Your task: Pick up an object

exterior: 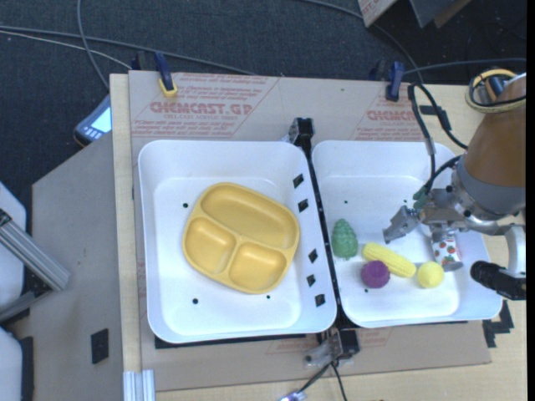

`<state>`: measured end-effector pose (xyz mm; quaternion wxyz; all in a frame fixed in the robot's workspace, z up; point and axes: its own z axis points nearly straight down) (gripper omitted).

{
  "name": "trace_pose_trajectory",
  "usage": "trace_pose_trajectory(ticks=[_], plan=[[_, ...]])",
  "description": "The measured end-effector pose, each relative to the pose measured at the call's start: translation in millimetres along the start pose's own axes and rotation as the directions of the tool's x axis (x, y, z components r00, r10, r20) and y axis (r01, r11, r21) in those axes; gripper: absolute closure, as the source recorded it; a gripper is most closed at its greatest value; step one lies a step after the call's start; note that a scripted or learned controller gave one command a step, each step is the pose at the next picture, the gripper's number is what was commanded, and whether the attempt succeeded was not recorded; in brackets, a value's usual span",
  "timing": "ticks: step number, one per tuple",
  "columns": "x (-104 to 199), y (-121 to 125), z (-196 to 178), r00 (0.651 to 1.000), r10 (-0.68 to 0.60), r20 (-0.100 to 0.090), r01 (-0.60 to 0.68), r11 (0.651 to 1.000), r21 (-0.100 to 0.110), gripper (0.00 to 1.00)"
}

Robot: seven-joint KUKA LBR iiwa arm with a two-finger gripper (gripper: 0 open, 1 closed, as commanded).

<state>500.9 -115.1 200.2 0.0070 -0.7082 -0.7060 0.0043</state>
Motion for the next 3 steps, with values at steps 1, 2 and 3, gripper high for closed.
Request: trace_pose_trajectory(ticks=[1,2,3], plan=[[0.2,3.0,-6.4,1.0,-0.003,0.002,0.003,1.0,-0.014,0.0],[-3.3,9.0,53.9,1.0,-0.003,0.001,0.003,1.0,-0.008,0.0],[-5.8,10.8,116.8,1.0,-0.003,0.001,0.003,1.0,-0.008,0.0]])
